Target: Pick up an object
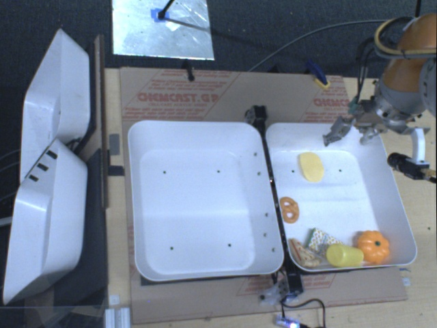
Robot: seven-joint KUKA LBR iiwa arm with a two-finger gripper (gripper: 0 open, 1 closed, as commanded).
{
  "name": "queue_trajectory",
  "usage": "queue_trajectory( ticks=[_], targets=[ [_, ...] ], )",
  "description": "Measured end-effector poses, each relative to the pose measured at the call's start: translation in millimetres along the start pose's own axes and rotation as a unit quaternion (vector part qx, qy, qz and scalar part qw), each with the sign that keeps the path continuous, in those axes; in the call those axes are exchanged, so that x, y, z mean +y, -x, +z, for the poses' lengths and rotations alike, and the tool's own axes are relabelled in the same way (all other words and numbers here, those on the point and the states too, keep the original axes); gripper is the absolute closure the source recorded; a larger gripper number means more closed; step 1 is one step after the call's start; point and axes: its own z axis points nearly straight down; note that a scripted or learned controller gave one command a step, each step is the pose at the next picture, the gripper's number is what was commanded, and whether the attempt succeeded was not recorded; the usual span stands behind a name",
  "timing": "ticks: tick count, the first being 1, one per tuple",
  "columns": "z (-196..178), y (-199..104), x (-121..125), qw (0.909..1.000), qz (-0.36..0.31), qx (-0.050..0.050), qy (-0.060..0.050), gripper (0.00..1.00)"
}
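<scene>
My gripper [351, 135] hangs over the far edge of the right bin [396, 203], its two fingers spread open with nothing between them. A pale yellow oval piece [311, 167] lies on the bin floor just below and to the left of it. A brown pretzel [289, 209] rests by the bin's left wall. Along the near edge sit a small orange pumpkin [373, 246], a yellow cylinder [344, 255], a patterned packet [321, 238] and a tan ridged piece [304, 253].
The left bin [198, 197] stands beside the right one, with a black clip [257, 113] at the far end of their shared wall. A shiny metal sheet [162, 18] lies beyond the bench. White housings [48, 169] stand at the far left.
</scene>
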Motion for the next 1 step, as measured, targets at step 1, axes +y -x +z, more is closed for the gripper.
queue_trajectory(
  ticks=[1],
  targets=[
    [42.2,3.3,0.9,1.0000,0.000,0.000,0.000,0.00]
  ],
)
